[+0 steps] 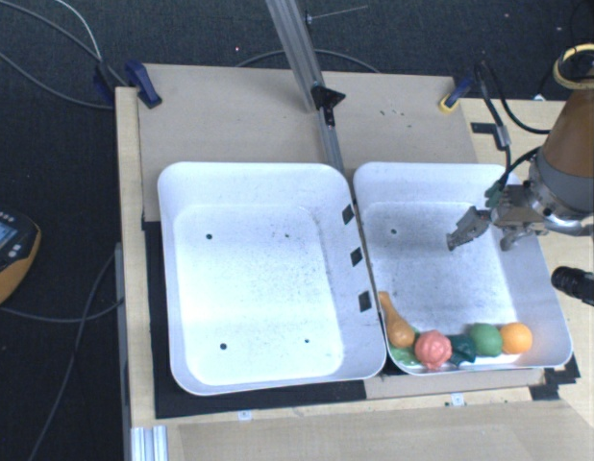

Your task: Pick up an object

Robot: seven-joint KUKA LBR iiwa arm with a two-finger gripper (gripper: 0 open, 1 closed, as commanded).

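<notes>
Hovering over the right bin (528,277) near its right wall, the end effector (491,230) looks released, its two fingers splayed apart with nothing between them, so the step in hand reads as the approach before a grasp. Every candidate lies well below it in the view, lined up along the bin's near wall: an orange ball (516,337) almost straight below, a green ball (486,339) just left of that, a dark teal piece (462,350) between the green ball and a pink knobbly ball (433,348), and furthest left an orange carrot-shaped toy (395,323) leaning against the divider side. The left bin (182,286) sits well off to its left. Next, I judge, the arm must travel toward that near wall and descend; the crowding and the wall leave little room for fingers
</notes>
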